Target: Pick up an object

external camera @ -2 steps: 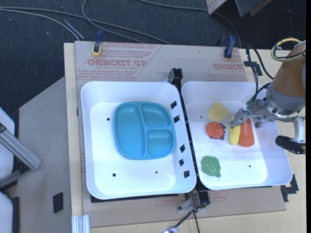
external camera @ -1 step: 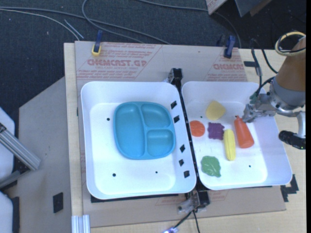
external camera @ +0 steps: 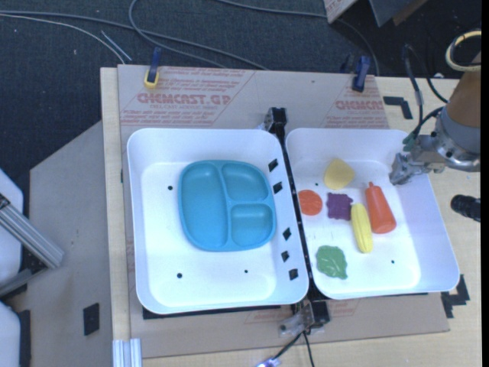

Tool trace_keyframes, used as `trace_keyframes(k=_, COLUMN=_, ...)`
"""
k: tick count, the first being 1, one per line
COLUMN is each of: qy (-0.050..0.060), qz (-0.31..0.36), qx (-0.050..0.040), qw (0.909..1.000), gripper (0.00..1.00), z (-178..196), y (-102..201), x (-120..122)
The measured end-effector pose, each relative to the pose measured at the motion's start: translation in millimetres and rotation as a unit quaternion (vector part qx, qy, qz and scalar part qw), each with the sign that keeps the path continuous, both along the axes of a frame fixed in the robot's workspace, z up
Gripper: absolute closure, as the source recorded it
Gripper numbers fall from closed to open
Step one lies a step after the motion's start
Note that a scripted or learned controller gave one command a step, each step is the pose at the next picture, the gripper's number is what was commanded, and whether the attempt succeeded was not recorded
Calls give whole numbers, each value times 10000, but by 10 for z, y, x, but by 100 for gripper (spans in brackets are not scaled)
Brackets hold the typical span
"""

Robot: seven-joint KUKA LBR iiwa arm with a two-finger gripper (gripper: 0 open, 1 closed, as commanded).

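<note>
The right bin [external camera: 428, 228] holds several toy foods: a yellow lump [external camera: 338, 173], an orange round piece [external camera: 309, 202], a purple piece [external camera: 338, 206], a yellow corn cob [external camera: 361, 227], an orange-red carrot-like piece [external camera: 380, 208] and a green leafy piece [external camera: 331, 261]. My gripper [external camera: 403, 170] hangs at the bin's upper right, just right of the yellow lump and above the orange-red piece. Nothing shows between its fingers.
The left bin [external camera: 153, 274] carries a blue divided plate [external camera: 227, 204]. A black divider with clips runs between the bins [external camera: 284, 205]. Cables and a cardboard box lie beyond the bench's far edge. Clamps [external camera: 153, 75] hold the board at the back.
</note>
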State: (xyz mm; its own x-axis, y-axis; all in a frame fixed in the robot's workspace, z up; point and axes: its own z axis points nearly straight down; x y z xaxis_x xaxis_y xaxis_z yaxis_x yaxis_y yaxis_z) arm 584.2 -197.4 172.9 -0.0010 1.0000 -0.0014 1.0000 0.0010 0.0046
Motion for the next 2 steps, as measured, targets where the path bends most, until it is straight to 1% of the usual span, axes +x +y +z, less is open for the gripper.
trace_keyframes(k=1, qy=-7, qz=2, qx=-3, qw=10000, gripper=100, z=502, y=-3, x=13)
trace_keyframes(k=2, qy=25, qz=22, qx=21, qw=10000, gripper=100, z=617, y=495, x=-60)
